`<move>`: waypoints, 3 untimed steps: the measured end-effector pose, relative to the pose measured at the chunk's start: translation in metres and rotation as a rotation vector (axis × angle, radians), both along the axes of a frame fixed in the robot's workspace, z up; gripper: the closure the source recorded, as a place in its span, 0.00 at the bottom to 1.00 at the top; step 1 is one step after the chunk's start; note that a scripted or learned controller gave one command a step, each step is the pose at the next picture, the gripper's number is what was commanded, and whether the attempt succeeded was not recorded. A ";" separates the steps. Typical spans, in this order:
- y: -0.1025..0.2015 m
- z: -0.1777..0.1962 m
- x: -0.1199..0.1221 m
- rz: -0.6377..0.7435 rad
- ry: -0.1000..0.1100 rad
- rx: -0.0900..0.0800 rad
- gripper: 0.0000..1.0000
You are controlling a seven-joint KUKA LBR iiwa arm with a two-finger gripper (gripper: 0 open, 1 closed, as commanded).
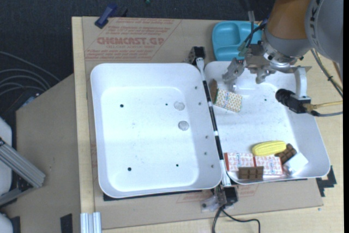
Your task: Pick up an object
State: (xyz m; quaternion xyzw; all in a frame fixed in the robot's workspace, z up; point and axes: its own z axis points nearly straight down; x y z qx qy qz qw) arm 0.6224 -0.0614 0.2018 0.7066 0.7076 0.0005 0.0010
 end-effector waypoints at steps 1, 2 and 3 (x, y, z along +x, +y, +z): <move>0.000 0.010 0.001 0.001 -0.002 0.000 1.00; 0.000 0.010 0.001 0.001 -0.001 0.000 0.00; 0.001 0.020 0.001 0.001 -0.004 0.000 1.00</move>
